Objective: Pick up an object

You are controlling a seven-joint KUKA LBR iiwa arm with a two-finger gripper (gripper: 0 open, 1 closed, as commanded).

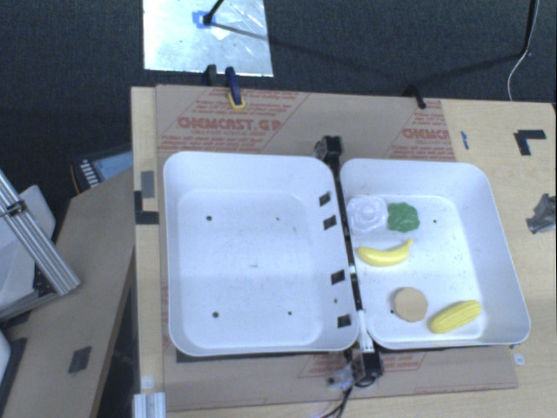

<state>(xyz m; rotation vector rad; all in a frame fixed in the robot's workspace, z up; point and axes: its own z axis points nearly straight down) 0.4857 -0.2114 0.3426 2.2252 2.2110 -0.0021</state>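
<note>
The right bin [487,233] holds several small items. A white crumpled piece [366,214] lies at its left side with a green leafy piece [402,217] right beside it. Below them is a yellow banana [385,253]. Near the front wall sit a tan round disc [409,304] and a yellow oblong piece [454,316]. A small grey part of my gripper [541,214] pokes in at the right edge of the view, outside the right bin and well apart from every item.
The left bin [187,233] sits beside the right one, joined along a black-clipped divider [348,259]. Both rest on a cardboard sheet [261,116] on the wooden bench. A shiny metal plate [207,24] lies beyond the bench.
</note>
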